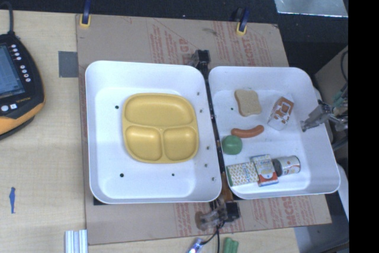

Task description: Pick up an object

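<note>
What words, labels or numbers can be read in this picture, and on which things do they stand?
None can be read with certainty.
Cardboard sheet: red printed text in repeating lines, too blurred to read.
Small carton: orange and white print, too small.
Bottle and patterned box: labels too small.
Handheld pendant: screen and buttons unreadable.
Gripper: no marking seen.

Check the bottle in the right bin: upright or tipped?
Tipped. The bottle lies on its side on the right bin floor, beside the small box.
</note>
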Action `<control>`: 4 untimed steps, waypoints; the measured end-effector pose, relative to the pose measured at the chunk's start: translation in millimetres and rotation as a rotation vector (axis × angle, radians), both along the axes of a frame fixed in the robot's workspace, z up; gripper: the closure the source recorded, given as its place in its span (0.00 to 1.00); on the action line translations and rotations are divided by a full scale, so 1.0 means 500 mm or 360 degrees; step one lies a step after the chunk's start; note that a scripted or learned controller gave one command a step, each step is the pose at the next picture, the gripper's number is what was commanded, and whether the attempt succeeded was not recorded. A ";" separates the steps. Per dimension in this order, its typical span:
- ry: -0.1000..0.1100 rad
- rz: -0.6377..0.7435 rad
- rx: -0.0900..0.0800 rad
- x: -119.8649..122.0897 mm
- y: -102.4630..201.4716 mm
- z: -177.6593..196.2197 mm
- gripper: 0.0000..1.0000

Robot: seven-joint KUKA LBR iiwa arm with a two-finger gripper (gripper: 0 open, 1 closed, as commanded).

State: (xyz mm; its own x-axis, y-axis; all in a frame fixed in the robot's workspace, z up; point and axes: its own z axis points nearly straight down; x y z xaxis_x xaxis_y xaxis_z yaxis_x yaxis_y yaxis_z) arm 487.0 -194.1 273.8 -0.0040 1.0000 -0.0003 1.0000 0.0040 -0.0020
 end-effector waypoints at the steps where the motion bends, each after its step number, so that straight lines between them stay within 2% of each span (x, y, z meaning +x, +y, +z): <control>1: 0.0003 0.0004 0.0001 -0.022 0.105 -0.254 0.00; 2: 0.0002 -0.0002 0.0001 0.101 0.005 -0.365 0.00; 3: -0.0002 -0.0002 0.0001 0.224 -0.036 -0.363 0.00; 4: -0.0003 -0.0002 0.0002 0.264 -0.036 -0.363 0.00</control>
State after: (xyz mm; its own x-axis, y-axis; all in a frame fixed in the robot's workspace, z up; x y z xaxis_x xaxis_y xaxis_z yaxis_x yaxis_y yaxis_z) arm 619.1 -212.1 92.2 -0.0029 1.0000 0.0008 1.0000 0.0029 -0.0003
